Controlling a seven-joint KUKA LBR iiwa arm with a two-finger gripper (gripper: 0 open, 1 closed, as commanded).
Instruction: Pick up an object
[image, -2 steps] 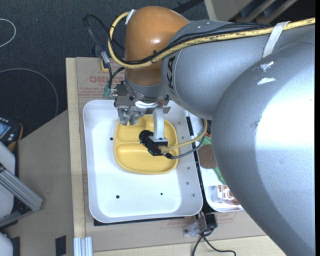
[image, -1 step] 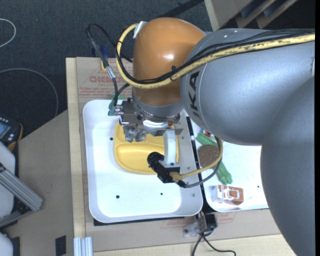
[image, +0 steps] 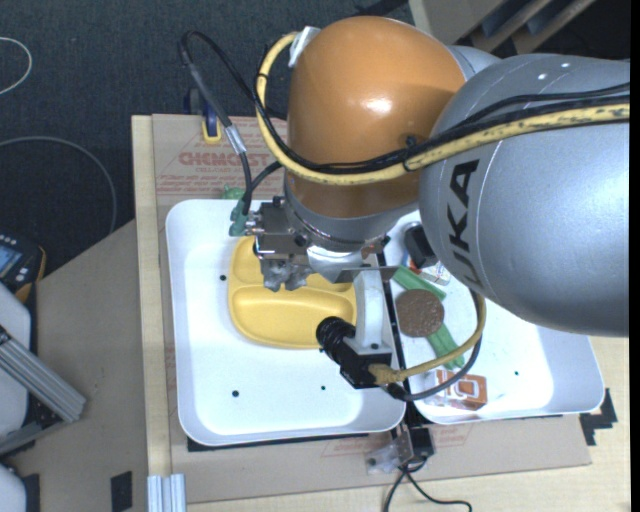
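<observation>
A yellow bowl-like object (image: 272, 312) lies in the left bin (image: 200, 330), partly under the arm. My gripper (image: 284, 275) hangs directly over its upper part, low and close to the yellow surface. The big orange and grey wrist (image: 370, 110) covers most of what lies behind the gripper. In the right bin (image: 560, 380) I see a brown round disc (image: 421, 312), a green strip (image: 440, 340) and a small orange and white item (image: 462, 388).
A black cable fitting (image: 340, 350) hangs by the ridge between the two bins. The bench board (image: 165, 160) has a printed label at the back. A metal rail (image: 35, 375) sits off the bench at left.
</observation>
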